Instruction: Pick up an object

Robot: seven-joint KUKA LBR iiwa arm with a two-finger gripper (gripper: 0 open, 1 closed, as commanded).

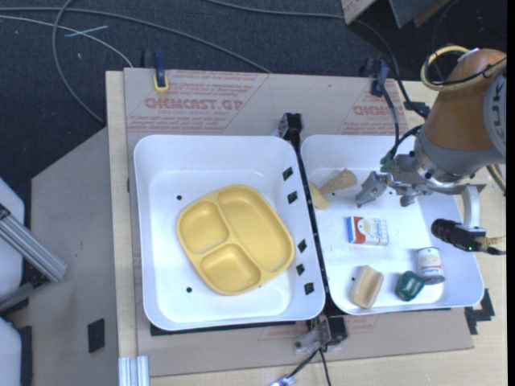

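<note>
Arm: we see it bent in from the right over the right bin (471,292).
Gripper (388,190): fingers parted wide, holding nothing.
Nearest object: small card box (367,231), just below the gripper.

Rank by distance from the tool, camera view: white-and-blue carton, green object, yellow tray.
From the tool:
1. white-and-blue carton, right bin, just below the tool.
2. green object, right bin's lower right corner.
3. yellow tray, left bin, far left.

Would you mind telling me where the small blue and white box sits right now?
The small blue and white box lies flat near the middle of the right white bin, below the gripper and above the tan cylindrical block.
</note>
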